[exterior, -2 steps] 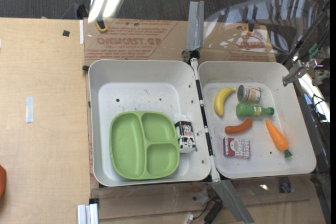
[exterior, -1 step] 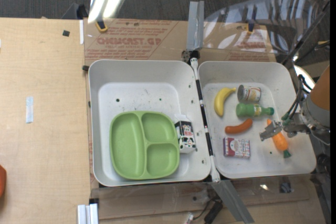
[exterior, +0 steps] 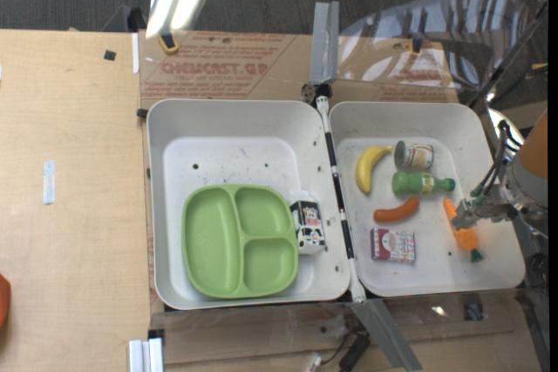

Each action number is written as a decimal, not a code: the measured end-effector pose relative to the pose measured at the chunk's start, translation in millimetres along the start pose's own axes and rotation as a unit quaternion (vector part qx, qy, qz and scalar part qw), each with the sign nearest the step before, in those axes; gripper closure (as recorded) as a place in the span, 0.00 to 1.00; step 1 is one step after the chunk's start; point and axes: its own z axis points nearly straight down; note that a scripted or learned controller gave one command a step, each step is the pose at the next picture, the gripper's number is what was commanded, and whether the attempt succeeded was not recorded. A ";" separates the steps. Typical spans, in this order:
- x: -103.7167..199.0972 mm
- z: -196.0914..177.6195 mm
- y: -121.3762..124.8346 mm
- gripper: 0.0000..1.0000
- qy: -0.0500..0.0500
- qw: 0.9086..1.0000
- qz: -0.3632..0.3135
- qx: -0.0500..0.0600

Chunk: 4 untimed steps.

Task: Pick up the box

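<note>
The box point(exterior: 392, 245), red and white, lies flat near the front edge of the right bin point(exterior: 488, 274), about midway along that edge. Its long axis runs roughly parallel to the front edge, left to right in the camera view.

The claw point(exterior: 473, 218) sits near the bin's right wall, just above the carrot point(exterior: 466, 233); its state cannot be told from here, and nothing is seen held in it. The box lies to the claw's left and slightly toward the front, with bare bin floor between them. The coming move is judged to be a short traverse leftward.

Farther back lie the sausage point(exterior: 397, 210), the green bottle point(exterior: 420, 183), the banana point(exterior: 370, 165) and the can point(exterior: 414, 155).
</note>
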 end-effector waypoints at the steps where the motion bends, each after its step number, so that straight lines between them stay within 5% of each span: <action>1: 17.2 -146.5 94.1 1.00 -0.001 0.996 0.090 0.000; 2: 110.6 -132.0 56.6 1.00 -0.001 0.993 0.117 0.001; 3: 167.5 -105.1 67.5 1.00 -0.001 0.994 0.106 0.002; 4: 167.4 -105.1 67.5 0.00 -0.001 0.994 0.107 0.002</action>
